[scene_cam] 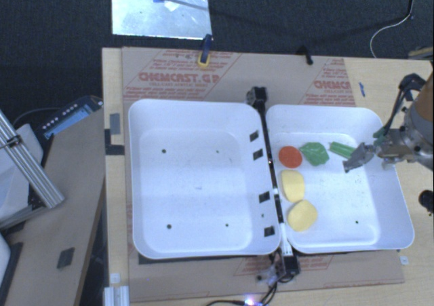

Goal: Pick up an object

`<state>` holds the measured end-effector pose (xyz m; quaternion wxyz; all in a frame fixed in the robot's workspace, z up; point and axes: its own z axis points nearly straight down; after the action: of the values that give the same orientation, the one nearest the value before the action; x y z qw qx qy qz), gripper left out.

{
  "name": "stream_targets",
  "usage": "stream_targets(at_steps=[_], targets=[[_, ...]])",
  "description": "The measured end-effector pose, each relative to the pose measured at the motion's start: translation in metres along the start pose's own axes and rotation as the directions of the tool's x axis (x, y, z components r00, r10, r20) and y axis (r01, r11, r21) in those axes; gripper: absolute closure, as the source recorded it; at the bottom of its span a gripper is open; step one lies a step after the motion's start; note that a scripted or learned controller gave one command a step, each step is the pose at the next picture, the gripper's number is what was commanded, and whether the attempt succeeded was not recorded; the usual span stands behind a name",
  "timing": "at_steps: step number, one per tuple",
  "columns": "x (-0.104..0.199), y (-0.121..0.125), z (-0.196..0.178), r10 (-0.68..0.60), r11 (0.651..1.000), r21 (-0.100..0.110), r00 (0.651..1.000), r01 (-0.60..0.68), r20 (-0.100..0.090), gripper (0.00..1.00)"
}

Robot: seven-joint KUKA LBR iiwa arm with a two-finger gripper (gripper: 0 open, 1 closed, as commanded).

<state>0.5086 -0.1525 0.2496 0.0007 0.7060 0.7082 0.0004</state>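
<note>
Hovering gripper (354, 160) — beside green piece (341, 149).

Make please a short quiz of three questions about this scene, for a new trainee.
1. True or false: all the objects lie in the right bin.
2. Which object lies nearest the end effector? A) orange disc B) green bar C) lower yellow piece
3. Fill in: the upper yellow piece lies directly below the ____ disc.

Key: 1 true; 2 B; 3 orange.
</note>
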Motion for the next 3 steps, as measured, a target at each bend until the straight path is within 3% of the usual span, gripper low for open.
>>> stream_targets(at_steps=[1,2,3], targets=[[-0.044,0.030,0.172,0.004,1.000,0.007,1.000,-0.004,0.000,0.00],[-0.011,0.095,0.164,-0.006,1.000,-0.006,1.000,0.006,0.001,0.00],[0.033,0.040,0.166,-0.001,1.000,0.005,1.000,0.001,-0.003,0.00]])
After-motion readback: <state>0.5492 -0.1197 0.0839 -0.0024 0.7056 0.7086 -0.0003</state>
